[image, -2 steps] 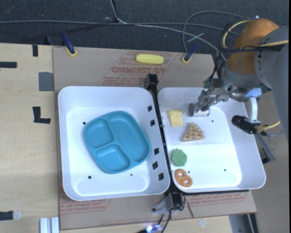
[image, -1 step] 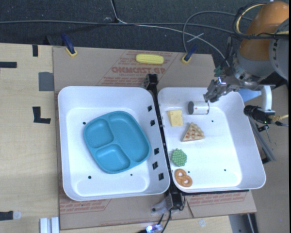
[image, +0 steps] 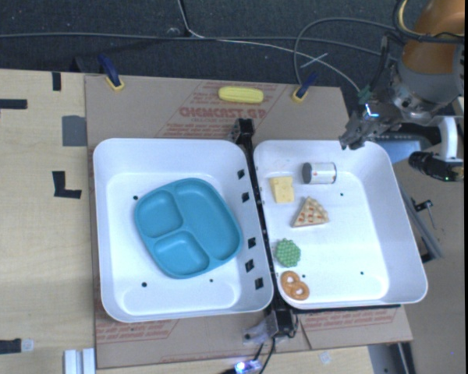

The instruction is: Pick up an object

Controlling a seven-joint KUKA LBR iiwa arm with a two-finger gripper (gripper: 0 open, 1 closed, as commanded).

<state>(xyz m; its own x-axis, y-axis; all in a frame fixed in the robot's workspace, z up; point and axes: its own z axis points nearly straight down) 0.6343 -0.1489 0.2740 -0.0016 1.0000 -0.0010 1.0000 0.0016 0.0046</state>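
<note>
The gripper (image: pixel 357 135) hangs over the far right corner of the right bin (image: pixel 390 232), at the end of the grey arm (image: pixel 429 68) with its orange band. It is dark and small against the rim; whether it is open or closed cannot be told, and nothing is seen in it.

Nearest to it, toward the far edge of the right bin's floor, lies a small silver can (image: pixel 319 173) on its side, with a dark end facing left and a reddish stripe near the other end. Just left of it sits a pale yellow cheese block (image: pixel 281 188), squarish. Near the middle of the bin lies a pizza slice (image: pixel 310 213), a tan triangle with red dots. Along the left wall toward the near edge rests a round green bumpy piece (image: pixel 287 252), and at the near left corner an orange pretzel (image: pixel 295 286).

The left bin (image: pixel 117 240) carries a blue divided plate (image: pixel 187 226) with three compartments, set at a slant across its middle.

Beyond both bins, on the brown cardboard sheet (image: pixel 164 107), lies a yellow banana-like piece (image: pixel 240 94).
</note>
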